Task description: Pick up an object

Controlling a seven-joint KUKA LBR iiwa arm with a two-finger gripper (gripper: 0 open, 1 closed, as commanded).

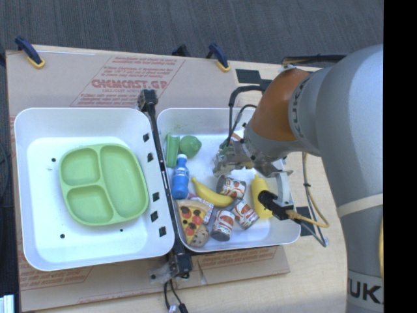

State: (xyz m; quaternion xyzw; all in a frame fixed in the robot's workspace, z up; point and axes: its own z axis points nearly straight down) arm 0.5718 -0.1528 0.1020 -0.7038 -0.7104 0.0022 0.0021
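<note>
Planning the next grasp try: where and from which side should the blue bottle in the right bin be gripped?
Probably across the blue bottle's body, below its white cap, coming straight down. It lies lengthwise beside the right bin's left wall, so the fingers should close across its narrow width.

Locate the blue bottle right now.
The blue bottle lies in the right bin, near its left wall, just below the green cup and left of the banana.
</note>
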